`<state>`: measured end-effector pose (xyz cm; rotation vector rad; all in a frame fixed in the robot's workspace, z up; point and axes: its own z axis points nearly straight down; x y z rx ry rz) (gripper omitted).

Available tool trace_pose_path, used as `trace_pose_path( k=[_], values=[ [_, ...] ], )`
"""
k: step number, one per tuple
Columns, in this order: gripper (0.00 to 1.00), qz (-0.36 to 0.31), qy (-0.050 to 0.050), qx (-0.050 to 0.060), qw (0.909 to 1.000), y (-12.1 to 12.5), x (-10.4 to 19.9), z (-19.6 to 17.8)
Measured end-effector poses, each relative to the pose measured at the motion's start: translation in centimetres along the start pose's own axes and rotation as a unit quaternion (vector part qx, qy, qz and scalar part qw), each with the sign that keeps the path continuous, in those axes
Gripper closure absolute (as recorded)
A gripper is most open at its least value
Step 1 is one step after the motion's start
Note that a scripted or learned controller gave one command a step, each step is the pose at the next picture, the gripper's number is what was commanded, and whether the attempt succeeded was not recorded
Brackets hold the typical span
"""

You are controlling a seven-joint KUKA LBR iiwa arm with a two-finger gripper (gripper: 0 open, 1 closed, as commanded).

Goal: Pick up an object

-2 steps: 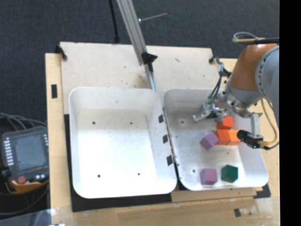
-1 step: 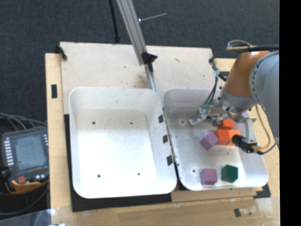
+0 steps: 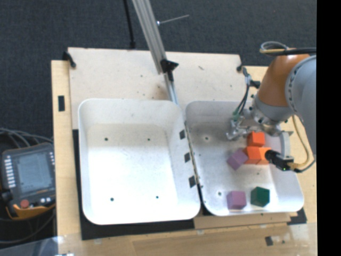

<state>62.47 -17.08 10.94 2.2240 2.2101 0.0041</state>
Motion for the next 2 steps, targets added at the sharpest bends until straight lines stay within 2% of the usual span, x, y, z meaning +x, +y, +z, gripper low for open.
trace_pose_path(
  k=[1, 2],
  values=[
    [1.0, 0.0, 0.0, -0.001, 1.0, 0.2, -0.7, -6.4],
    [1.0, -0.005, 0.0, 0.0, 1.0, 0.1, -0.5, -11.0]
  ],
)
